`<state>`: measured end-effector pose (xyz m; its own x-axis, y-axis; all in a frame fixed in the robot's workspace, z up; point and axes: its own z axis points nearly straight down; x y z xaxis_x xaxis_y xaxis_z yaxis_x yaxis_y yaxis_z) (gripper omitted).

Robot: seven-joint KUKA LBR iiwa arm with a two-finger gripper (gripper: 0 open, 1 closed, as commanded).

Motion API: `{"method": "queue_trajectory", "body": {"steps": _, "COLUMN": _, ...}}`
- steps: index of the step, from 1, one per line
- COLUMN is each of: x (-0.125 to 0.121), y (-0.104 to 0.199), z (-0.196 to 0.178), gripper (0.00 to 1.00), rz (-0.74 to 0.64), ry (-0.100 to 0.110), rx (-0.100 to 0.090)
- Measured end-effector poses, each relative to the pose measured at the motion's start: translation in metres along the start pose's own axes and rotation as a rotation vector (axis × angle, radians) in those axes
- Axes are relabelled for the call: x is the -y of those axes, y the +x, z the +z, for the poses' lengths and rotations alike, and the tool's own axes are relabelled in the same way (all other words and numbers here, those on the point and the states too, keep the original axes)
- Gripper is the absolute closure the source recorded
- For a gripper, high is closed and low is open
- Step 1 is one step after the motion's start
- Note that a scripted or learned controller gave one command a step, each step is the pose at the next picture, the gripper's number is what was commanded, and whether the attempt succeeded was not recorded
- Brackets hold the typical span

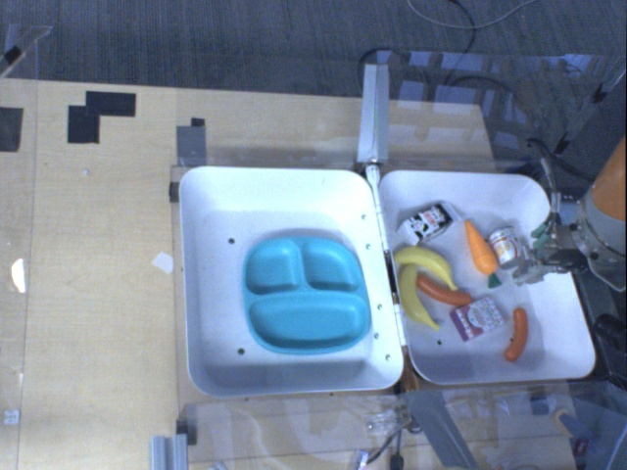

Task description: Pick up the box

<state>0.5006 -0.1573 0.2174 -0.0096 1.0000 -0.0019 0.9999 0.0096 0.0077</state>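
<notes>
The camera view looks down on a pale wooden worktop (98,292) bearing two white bins side by side. Nearest the lower edge, in the right bin (563,365), a small red sausage (516,334) lies near the front right corner, and just left of it sits the box (476,318), a small reddish carton lying flat and tilted. Touching the box's upper left corner is an orange-red sausage (443,292), which lies across two yellow bananas (419,280) set against the bin's left wall. In the left bin (211,262) a blue divided plate (306,294) rests near the middle. Farther back in the right bin, a carrot (480,249) points toward the far wall, with a small can (504,245) just beside it on the right, and a black-and-white carton (425,223) lies near the far left corner. The hand (537,258) hangs over the bin's right side, close to the can and well apart from the box; I cannot tell whether it is open or closed. The grey arm with its orange band (609,189) comes in from the right.
</notes>
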Motion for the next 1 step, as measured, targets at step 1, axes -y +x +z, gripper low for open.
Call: {"method": "queue_trajectory", "body": {"steps": 1, "x": -0.0289, "y": 0.0311, "z": -0.0005, "gripper": 1.00, "rz": 0.005, "ry": 0.003, "rx": -0.001}}
